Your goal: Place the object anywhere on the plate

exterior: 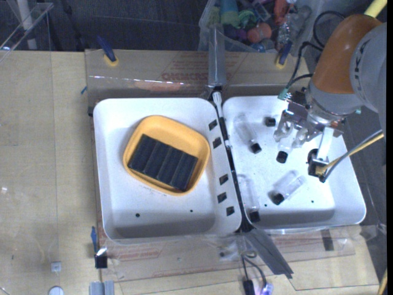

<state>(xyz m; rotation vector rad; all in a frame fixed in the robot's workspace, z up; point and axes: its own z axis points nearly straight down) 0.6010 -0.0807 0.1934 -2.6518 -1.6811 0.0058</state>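
2 white bins sit on 1 counter (43,165): the left bin (110,208) and the right bin (344,208). The left bin holds 1 yellow plate (138,141) bearing 1 dark ribbed pad (164,162). The right bin holds about 4 clear bottles with black caps, such as one bottle (286,185); the exact count is unclear. 1 hand (293,134) hangs above them.

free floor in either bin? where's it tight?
Left bin: bare white floor rings the yellow plate, widest along the near wall and in the left corners. The plate itself carries a dark ridged slab. Right bin: crowded mid-floor with small clear vials with black caps, with the gripper hanging over them; free strip along its near and right walls.
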